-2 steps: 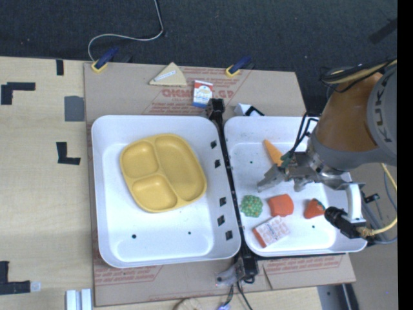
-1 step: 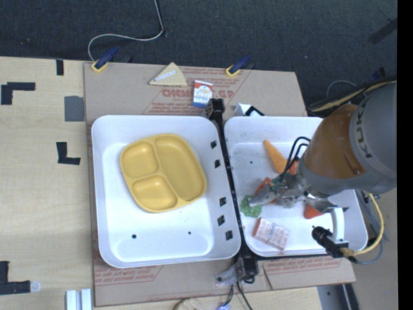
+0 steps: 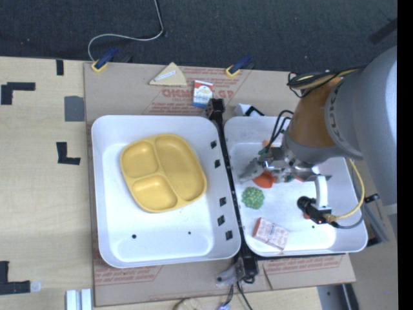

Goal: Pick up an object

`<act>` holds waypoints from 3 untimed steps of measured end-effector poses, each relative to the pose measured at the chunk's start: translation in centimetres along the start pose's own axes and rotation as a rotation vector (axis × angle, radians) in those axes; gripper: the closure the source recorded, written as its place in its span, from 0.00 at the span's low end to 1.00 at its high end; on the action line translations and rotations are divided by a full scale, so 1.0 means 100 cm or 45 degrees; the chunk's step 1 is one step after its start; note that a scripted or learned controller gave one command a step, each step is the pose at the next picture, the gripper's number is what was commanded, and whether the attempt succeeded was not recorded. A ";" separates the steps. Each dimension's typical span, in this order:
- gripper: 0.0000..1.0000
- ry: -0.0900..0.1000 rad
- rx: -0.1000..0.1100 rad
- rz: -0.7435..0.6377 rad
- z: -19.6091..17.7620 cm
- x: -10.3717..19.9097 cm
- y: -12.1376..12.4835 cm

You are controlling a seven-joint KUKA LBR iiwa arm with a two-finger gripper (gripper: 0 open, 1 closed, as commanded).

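The gripper (image 3: 263,173) is hovering over the red-orange object (image 3: 262,180) in the right bin (image 3: 342,241); grasp unclear, I cannot tell. Next, a clean lift.

Claw (image 3: 263,168) above orange object (image 3: 262,180)

We read this as a robotics lab bench: cardboard sheet (image 3: 271,86) clamped with blue clips (image 3: 240,64), two white bins (image 3: 103,173), black tape marks (image 3: 64,154) on the wooden tabletop (image 3: 39,225), loose cable (image 3: 129,37) trailing behind.
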State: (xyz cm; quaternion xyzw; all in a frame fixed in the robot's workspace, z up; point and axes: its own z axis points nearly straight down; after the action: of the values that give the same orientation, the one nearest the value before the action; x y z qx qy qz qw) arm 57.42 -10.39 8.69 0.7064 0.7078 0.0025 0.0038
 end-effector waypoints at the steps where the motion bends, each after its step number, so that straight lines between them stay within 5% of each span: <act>1: 0.00 0.003 0.009 0.000 0.001 -0.012 0.029; 3: 0.00 -0.003 0.003 0.002 0.000 0.002 -0.014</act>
State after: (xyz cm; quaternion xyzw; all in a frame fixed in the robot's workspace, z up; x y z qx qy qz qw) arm 56.05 -10.17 8.66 0.7070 0.7072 0.0009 0.0037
